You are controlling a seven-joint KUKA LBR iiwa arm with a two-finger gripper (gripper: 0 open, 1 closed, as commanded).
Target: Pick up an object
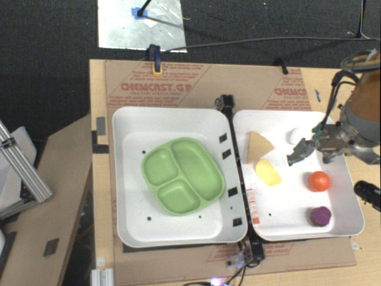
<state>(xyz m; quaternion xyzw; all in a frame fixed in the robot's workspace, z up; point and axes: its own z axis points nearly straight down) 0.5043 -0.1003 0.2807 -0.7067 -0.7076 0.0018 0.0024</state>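
Figure: one arm above two white bins, seen from overhead at a slant. All positions are given relative to the yellow block, which lies in the right bin near that bin's left wall.

(a) My gripper hangs just right of the yellow block and a little farther from the camera, apart from it, with its dark tip pointing toward the block. Whether it is released or clenched I cannot tell from this angle; nothing is seen grasped in it.

(b) A tan wedge lies just beyond the yellow block, nearly touching it.

(c) An orange ball rests to the right of the yellow block, on the far side of my gripper and below my wrist.

(d) A purple object sits right of the yellow block and nearer the camera, close to the bin's front corner.

(e) A green divided plate lies well to the left of the yellow block, in the left bin, across the wall shared by the bins.
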